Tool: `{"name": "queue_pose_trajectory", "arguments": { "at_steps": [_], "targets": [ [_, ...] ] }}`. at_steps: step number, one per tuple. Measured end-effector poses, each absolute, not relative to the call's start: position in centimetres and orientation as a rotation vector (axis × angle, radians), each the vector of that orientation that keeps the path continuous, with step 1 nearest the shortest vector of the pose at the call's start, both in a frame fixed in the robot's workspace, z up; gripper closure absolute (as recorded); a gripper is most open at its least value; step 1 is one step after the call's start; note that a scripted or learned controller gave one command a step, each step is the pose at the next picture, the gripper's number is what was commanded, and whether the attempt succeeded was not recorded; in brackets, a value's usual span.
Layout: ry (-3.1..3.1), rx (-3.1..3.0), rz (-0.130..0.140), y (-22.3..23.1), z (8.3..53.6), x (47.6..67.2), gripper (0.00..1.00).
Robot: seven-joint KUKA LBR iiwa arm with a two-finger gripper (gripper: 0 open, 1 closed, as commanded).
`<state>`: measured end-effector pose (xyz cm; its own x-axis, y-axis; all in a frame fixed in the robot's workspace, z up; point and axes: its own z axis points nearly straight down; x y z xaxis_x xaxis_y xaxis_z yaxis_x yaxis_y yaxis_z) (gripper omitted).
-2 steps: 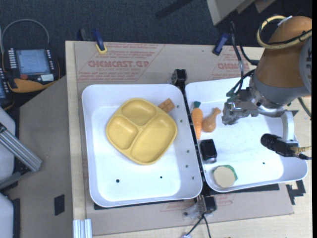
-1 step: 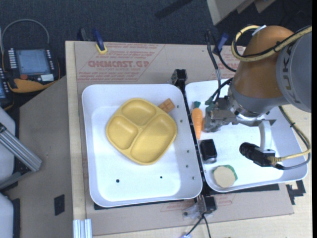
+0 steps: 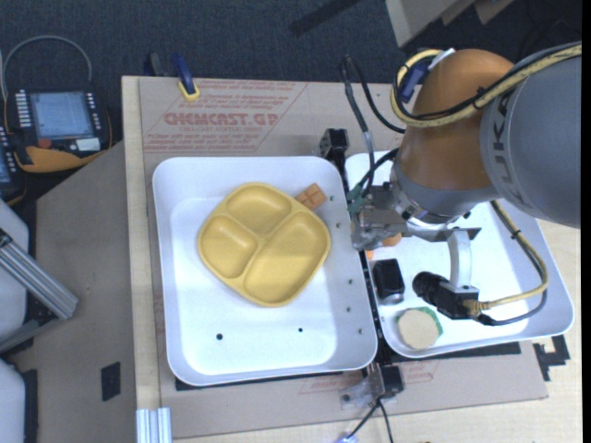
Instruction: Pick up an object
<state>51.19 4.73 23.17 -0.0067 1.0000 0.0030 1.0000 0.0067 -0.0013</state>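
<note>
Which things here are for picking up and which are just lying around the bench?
For the job:
yellow plate
small brown block
black object
tan round thing
arm

Lying about:
handheld screen
yellow clamp
metal rail

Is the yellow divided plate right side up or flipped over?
Right side up: the yellow divided plate shows three hollow compartments facing up, resting in the left bin.

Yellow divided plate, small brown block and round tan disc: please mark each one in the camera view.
yellow divided plate (image 3: pixel 264 243): camera view, on the ridge where its compartments meet.
small brown block (image 3: pixel 311 196): camera view, on its top face.
round tan disc (image 3: pixel 417 329): camera view, on its flat top.
</note>
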Motion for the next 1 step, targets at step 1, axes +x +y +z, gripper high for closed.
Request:
{"name": "queue_pose_trajectory", "arguments": {
  "at_steps": [1],
  "targets": [
    [-2.225,-2.212,0.001,9.07,23.37,49.44,1.00]
  ]
}}
